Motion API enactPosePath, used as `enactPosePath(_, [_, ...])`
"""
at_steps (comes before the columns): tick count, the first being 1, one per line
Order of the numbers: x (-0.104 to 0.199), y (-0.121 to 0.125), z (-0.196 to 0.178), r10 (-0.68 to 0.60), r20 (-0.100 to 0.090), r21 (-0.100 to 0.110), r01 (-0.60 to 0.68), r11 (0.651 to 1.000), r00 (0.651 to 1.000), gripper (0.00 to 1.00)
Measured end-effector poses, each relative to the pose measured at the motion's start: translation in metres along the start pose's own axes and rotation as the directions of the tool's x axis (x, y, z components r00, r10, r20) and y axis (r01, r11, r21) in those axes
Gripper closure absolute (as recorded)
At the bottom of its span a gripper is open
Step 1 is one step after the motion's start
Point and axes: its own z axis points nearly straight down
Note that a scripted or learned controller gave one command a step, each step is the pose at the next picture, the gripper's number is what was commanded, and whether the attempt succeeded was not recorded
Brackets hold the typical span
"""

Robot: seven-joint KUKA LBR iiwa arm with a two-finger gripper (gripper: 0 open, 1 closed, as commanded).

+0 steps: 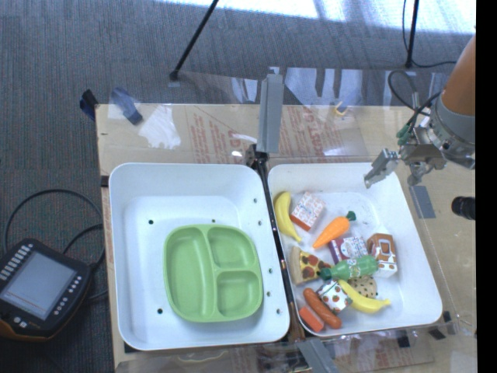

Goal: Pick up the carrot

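The carrot [335,229], orange with a small green top, lies slanted in the middle of the right bin [411,243]. My gripper [397,172] hangs over the bin's far right corner, up and to the right of the carrot and well apart from it. Its two fingers are spread wide with nothing between them.
Around the carrot lie a banana [284,214], a small red carton [307,210], a pizza slice [309,266], a green bottle [351,269], two snack boxes, a second banana and sausages [321,308]. The left bin holds a green divided plate [212,272]. A teach pendant [39,286] rests at far left.
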Motion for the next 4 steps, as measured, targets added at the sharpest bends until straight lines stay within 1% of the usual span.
enactPosePath(1, [0.032, 0.001, 0.112, -0.214, -0.002, 0.002, 0.214, 0.977, 0.977, 0.00])
enactPosePath(2, [0.010, 0.013, 0.189, -0.311, 0.005, -0.009, 0.311, 0.950, 0.950, 0.00])
enactPosePath(3, [-0.047, 0.003, 0.151, -0.199, 0.000, -0.001, 0.199, 0.980, 0.980, 0.00])
enactPosePath(4, [0.003, 0.028, 0.158, -0.484, 0.001, -0.002, 0.484, 0.875, 0.875, 0.00])
